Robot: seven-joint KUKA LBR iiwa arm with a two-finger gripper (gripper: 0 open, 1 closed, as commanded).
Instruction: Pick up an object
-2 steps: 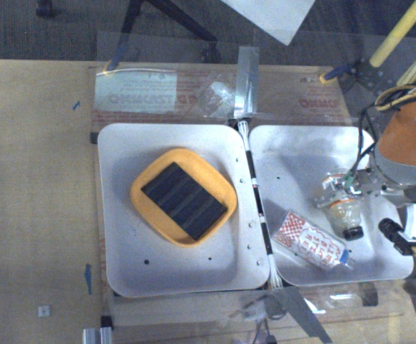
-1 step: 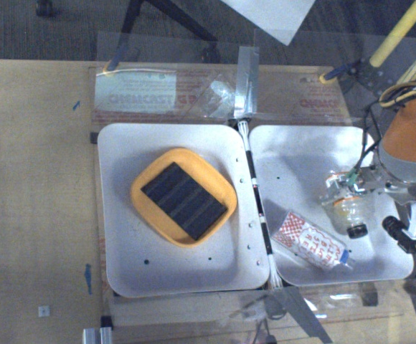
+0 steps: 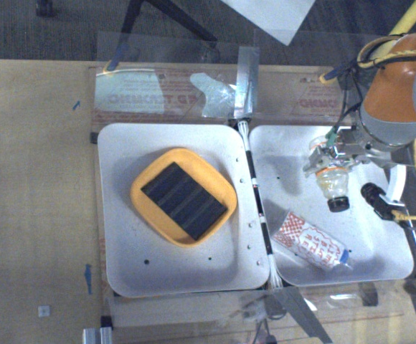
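The grey arm (image 3: 394,84) with its orange band reaches in from the right, wrist bent downward, the gripper (image 3: 331,156) lowered; its finger state is unclear

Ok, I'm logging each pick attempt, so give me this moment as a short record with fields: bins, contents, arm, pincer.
left bin: holds a yellow tray with a dark ribbed insert
right bin: holds a red-and-white patterned packet near the front, and a small clear bottle with a black cap
arm: over the right bin's far right corner
pincer: right above the bottle; grip state unclear
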